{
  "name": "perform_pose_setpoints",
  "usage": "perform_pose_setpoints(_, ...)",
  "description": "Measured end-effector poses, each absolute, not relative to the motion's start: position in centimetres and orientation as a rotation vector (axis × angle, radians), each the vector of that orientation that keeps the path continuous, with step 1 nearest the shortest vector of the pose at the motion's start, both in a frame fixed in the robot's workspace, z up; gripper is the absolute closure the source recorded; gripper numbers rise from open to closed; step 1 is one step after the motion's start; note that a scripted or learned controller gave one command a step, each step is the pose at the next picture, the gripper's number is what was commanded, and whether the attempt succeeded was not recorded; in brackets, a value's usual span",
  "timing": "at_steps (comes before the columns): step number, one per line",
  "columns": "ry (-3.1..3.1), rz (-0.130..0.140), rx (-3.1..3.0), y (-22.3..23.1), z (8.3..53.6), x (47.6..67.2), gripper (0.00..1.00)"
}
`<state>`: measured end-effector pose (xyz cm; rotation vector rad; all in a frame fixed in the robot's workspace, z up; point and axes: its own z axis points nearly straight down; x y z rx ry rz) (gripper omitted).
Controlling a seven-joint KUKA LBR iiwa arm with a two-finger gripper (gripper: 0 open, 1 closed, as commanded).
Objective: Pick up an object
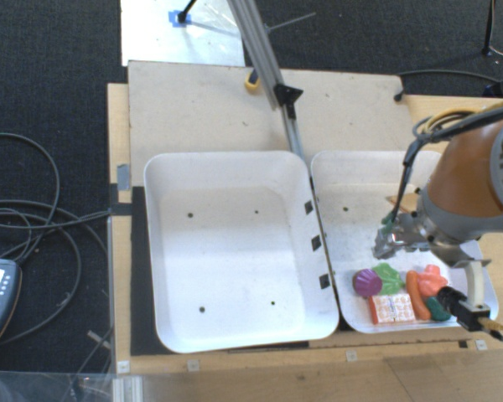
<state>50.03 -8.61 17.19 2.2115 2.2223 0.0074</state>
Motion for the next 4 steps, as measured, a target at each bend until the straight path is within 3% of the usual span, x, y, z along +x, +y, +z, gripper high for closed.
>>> perform_pose_setpoints(2,2.223,0.006,2.211,-9.4,26.8,51.1,1.0)
perform_pose_setpoints(4,2.234,0.004,2.21,1.5,24.5,51.4,1.0)
